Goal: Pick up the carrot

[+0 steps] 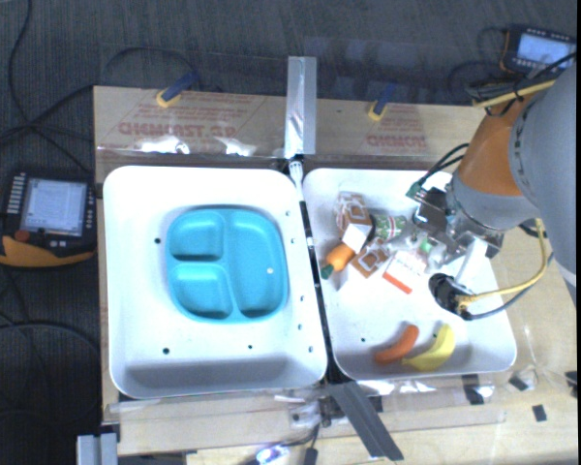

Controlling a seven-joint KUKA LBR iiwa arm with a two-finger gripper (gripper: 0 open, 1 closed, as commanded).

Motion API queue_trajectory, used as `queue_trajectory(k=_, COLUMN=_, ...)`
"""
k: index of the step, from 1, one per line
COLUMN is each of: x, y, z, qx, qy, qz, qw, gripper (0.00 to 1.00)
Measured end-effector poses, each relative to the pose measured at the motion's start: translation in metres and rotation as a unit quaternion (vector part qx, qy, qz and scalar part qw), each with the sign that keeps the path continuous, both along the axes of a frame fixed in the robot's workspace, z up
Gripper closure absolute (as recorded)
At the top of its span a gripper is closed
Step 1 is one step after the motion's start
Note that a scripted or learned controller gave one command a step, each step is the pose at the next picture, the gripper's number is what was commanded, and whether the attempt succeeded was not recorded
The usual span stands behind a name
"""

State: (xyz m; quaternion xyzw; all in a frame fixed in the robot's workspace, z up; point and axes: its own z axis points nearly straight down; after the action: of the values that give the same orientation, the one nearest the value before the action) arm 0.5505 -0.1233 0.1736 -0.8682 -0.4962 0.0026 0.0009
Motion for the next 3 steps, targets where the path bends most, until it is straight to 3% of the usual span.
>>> queue_trajectory(k=1, x=-0.010, y=-0.003, z=-0.051, qx=-0.0031, qy=-0.013, qz=0.133, qw=0.9910, gripper=1.00)
queue_trajectory(k=2, x=-0.012, y=-0.004, z=-0.054, qx=-0.0034, qy=-0.012, qz=0.132, qw=0.9911, gripper=0.00)
queue_trajectory(k=3, x=-0.068, y=0.062, z=0.008, qx=0.0014, qy=0.001, qz=0.022, qw=0.9998, gripper=0.00)
